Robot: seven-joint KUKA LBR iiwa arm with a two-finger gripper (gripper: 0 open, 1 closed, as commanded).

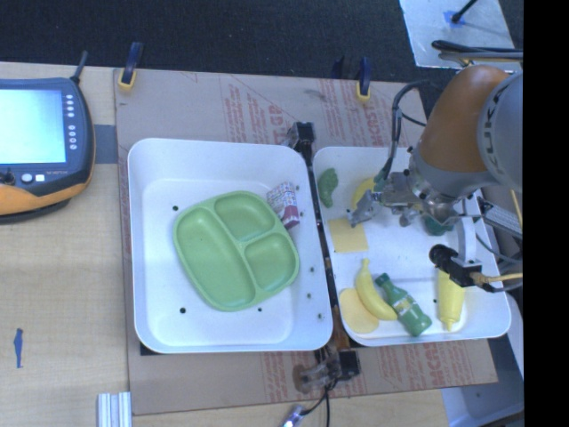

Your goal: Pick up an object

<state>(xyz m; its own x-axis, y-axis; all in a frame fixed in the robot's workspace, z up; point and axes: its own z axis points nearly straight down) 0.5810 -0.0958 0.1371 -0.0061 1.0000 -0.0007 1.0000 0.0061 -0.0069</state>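
The bench [71,265] carries cardboard under two white bins. The arm [467,123] reaches in from 3 o'clock and hangs over the right bin's 1 o'clock part.

The left bin [151,163] holds a green plate [236,252] with three sections, lying at its centre. A small red-and-white packet [284,203] sits at the plate's 1 o'clock, right at its rim. A pendant [40,140] with a pale screen lies on the bench at 9 o'clock of that bin, apart from it.

The right bin [400,247] holds the loose things. The gripper [378,198] is low over its 12 o'clock area; whether it is open or closed cannot be told. A yellow piece [363,192] lies at the gripper's 9 o'clock, so close that touching or apart is unclear. A teal thing [436,225] shows at its 4 o'clock, partly hidden under the wrist.

A banana [372,292] lies at the bin's 6 o'clock, with a green bottle [404,305] against its 3 o'clock side. A long yellow thing [451,299] lies at 4 o'clock near the wall. A yellow square [348,236] lies flat at 9 o'clock. A yellow disc [356,317] sits at 7 o'clock, partly under the banana. A green pepper [328,185] lies at 11 o'clock by the left wall.

Two blue clamps [132,60] grip the cardboard's 12 o'clock edge.
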